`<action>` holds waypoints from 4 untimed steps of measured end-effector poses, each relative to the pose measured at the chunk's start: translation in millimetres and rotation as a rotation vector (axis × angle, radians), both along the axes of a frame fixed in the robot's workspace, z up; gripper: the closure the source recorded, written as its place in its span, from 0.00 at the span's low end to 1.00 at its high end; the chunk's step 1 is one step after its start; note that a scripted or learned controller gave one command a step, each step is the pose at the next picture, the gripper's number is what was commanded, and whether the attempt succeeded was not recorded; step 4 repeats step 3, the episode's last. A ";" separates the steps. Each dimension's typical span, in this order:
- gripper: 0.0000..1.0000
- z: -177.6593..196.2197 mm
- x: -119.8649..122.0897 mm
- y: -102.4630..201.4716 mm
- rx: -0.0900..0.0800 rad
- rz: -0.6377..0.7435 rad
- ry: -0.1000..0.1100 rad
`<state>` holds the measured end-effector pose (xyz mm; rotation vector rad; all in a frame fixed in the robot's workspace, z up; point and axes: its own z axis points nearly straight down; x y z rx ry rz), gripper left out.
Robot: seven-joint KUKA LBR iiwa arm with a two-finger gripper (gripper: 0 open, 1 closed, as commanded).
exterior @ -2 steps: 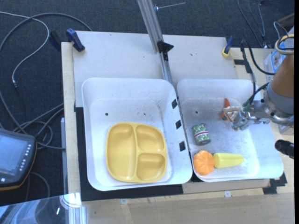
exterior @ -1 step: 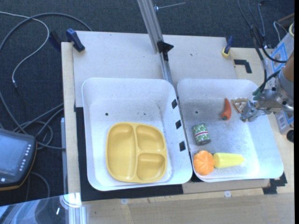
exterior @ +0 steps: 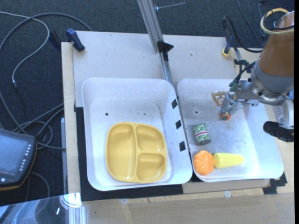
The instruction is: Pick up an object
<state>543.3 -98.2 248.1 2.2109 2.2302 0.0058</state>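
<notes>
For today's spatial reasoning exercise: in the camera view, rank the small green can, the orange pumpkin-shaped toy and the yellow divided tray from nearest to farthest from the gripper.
1. Green can, right bin, just below-left of the gripper.
2. Orange pumpkin toy, right bin's near corner.
3. Yellow divided tray, left bin.

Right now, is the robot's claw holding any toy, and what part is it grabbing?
It cannot be told. The gripper sits low in the right bin near a small tan thing, but the view is too blurry to show a hold.
</notes>
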 end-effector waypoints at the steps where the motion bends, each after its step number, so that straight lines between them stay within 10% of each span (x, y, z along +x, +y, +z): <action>1: 1.00 -8.5 9.2 51.0 0.001 -0.002 0.006; 3: 1.00 -9.3 54.9 156.6 0.001 -0.001 0.000; 4: 1.00 -9.3 54.9 156.6 0.001 -0.001 0.000</action>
